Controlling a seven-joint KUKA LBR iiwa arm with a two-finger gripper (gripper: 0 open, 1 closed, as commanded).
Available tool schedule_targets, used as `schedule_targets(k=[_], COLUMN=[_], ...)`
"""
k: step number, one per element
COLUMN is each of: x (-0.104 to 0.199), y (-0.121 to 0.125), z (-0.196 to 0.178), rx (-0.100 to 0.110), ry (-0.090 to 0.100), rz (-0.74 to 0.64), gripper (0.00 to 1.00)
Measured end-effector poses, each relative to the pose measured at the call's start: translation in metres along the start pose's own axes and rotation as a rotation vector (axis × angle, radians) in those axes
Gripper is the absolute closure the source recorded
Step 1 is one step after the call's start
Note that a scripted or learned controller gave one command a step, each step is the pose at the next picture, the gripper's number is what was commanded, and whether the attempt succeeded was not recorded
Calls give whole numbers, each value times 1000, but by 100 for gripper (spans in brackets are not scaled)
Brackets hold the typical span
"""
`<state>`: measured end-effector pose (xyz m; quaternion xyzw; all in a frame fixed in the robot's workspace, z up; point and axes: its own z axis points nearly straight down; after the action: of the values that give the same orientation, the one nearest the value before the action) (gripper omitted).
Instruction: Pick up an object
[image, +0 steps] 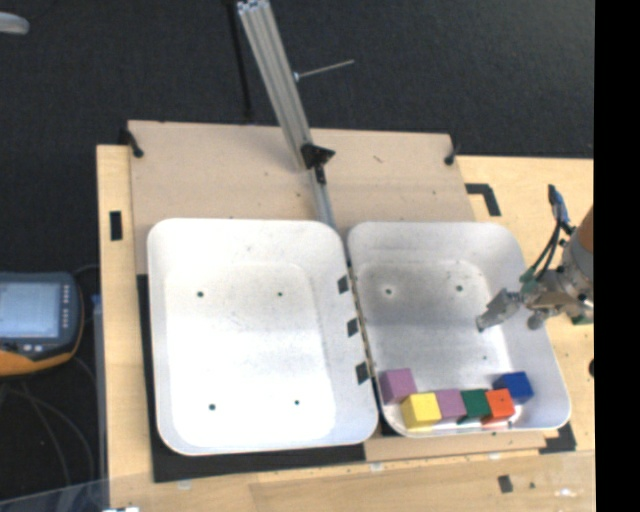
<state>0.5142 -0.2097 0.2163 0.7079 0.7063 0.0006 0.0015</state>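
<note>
Whether the jaws stood open or closed could not be told; the gripper (497, 312) hung over the right bin (430, 250) near its right wall. The blocks (455, 400) lay clustered along that bin's front edge, apart from it.

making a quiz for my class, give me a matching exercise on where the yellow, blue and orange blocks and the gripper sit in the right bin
Things:
1. yellow block
2. blue block
3. orange block
4. gripper

Places:
A. just in front of the blue block
B. above the bin's right side, apart from the blocks
C. farthest right in the cluster
D. front edge, below a purple block

Pairs: 1-D, 2-C, 3-A, 4-B
</note>
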Motion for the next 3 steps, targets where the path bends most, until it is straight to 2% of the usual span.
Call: schedule_targets(k=[1, 2, 3], x=[91, 87, 123], y=[68, 67, 28], z=[120, 107, 117], rx=[-1, -4, -4], ry=[-1, -1, -2], rz=[-9, -4, -5], gripper=[0, 100, 100])
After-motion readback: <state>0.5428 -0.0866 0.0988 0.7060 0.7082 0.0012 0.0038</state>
